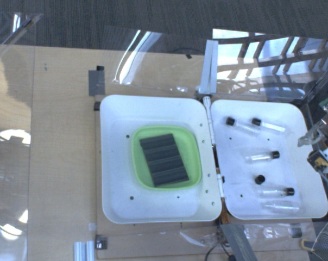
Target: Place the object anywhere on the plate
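At the right edge, the claw (322, 145) is too cut off to tell whether it grips anything. The dark grey ribbed rectangular block (163, 160) lies flat on the square green plate (192, 156) in the left white bin (112, 145).

One camera hangs fixed above the desk (55, 145), looking down at a slant, far enough back to take in both white bins (115, 200) and some carpet beyond.
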Tool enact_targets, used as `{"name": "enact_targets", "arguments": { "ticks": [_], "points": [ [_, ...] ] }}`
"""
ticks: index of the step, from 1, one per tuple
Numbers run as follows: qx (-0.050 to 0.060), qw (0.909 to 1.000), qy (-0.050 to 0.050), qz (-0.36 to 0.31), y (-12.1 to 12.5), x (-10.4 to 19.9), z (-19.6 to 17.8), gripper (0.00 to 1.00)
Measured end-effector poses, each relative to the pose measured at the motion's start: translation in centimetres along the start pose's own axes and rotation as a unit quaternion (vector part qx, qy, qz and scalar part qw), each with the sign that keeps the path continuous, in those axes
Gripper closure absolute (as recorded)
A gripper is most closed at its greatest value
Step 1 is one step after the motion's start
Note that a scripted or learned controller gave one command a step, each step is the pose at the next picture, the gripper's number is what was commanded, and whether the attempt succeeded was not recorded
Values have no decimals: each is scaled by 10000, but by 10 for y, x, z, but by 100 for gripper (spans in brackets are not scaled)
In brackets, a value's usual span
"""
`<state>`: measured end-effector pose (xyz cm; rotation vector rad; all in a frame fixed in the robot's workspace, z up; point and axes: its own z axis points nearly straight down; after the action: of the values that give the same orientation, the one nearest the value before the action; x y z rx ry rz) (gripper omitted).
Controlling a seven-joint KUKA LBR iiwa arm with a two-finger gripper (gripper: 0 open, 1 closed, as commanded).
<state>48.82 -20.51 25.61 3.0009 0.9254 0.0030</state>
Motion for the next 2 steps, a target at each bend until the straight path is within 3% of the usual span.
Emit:
{"name": "enact_targets", "arguments": {
  "ticks": [1, 2],
  "points": [
    [-11, 9997, 0, 242, 1, 0, -5, 0],
    [-27, 9981, 10, 618, 1, 0, -41, 0]
  ]
}}
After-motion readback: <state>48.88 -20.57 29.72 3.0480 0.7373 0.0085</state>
